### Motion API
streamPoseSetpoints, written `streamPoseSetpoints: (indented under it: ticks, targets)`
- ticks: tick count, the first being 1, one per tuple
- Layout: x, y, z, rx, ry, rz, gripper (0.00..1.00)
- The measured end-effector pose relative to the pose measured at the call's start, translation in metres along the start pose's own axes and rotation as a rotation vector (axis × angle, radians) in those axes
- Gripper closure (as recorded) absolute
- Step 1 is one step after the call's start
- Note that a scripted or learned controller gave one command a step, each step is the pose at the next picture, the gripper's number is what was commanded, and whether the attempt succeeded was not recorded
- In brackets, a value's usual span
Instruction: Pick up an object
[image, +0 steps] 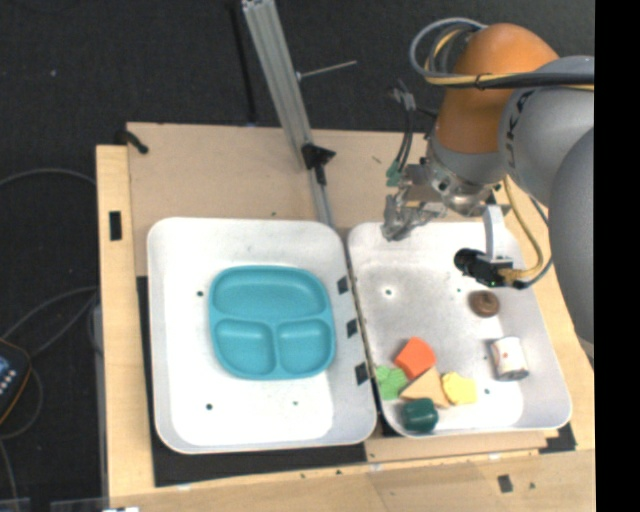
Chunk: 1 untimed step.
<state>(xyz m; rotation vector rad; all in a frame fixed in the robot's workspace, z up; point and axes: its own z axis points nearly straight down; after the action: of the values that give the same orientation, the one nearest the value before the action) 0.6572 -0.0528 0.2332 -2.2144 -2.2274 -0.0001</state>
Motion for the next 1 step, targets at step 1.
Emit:
streamPoseSetpoints:
  ticks: [1]
  targets:
    - [0.0488, -0.0050, 0.0074, 0.000, 0.000, 0.000, 1.00]
